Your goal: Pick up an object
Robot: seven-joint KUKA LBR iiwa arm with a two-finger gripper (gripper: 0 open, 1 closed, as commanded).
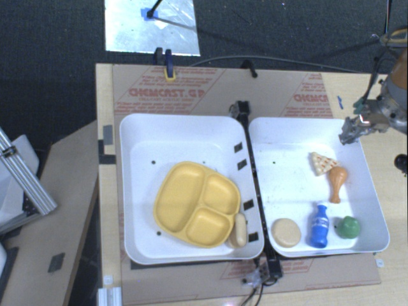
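Grey arm (386, 107) above right bin (280, 139)

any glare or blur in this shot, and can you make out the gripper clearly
Camera view: strong glare on the shiny sheet at the top; the white bins are evenly lit with soft shadows along their walls; the gripper at the right bin's far corner is small and slightly soft, so its fingers can't be judged.

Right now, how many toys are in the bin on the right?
5. The pizza slice and drumstick lie toward its right side; the round cookie, blue bottle and green apple line its near edge. None look hidden.
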